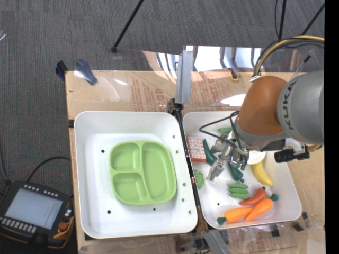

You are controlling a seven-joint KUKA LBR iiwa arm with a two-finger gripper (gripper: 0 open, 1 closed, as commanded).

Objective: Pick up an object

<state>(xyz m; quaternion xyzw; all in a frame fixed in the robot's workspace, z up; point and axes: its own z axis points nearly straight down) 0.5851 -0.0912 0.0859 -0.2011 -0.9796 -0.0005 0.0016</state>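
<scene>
Scene: I reach in from the right over the right bin (294,194), my grey arm (307,105) slanting down so the wrist clears the toy food heaped there.
Hand: my hand (218,169) hangs low over the left half of that bin, fingers pointing down and to the left; whether they are spread or pressed together I cannot tell, and nothing shows between them.
Candidates: green pea pods (238,189) lie just right of my hand, a yellow banana (263,174) beyond them, carrots (253,208) along the near wall, a red-checked box (196,148) to the far left, a small green piece (199,179) against the left wall.
Left bin: the green divided plate (143,172) sits in its middle, well apart from my reach.
Judgement: I appear lined up for a descent, since the pick is not yet made.
Risk: crowded items may nudge aside.
</scene>
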